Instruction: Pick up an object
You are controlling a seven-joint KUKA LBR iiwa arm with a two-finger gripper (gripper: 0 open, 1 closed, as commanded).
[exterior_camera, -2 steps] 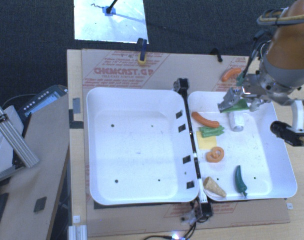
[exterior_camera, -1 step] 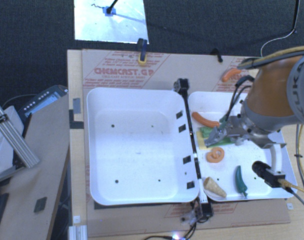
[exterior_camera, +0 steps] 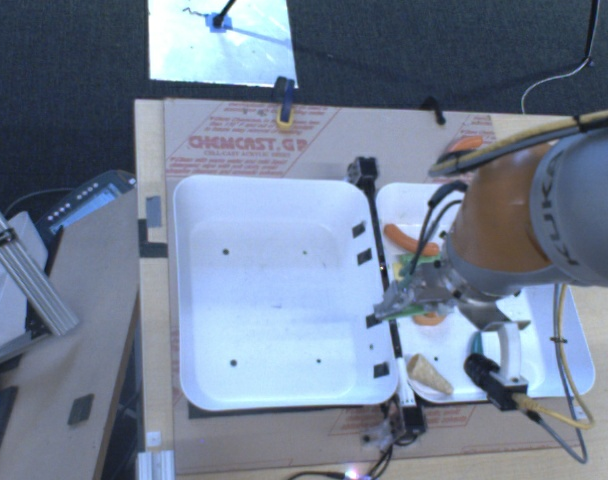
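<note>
My gripper point(exterior_camera: 412, 300) hangs low over the left part of the right bin point(exterior_camera: 580, 366), close to the divider between the two bins. Whether anything is in it is hidden. An orange carrot-like piece point(exterior_camera: 402, 236) lies just behind it, and a green item point(exterior_camera: 418, 265) sits right at its upper side. An orange piece point(exterior_camera: 430, 318) peeks out from under the wrist. At the bin's front left corner lies a tan wedge point(exterior_camera: 431, 375). The arm's bulk covers most of the bin's middle.
The left bin point(exterior_camera: 274, 298) stands beside the right one, with black clips point(exterior_camera: 364, 258) along the shared wall. Both bins rest on a brown board point(exterior_camera: 249, 140). A metal plate point(exterior_camera: 219, 28) lies beyond it, and a grey device point(exterior_camera: 84, 200) sits at the far left.
</note>
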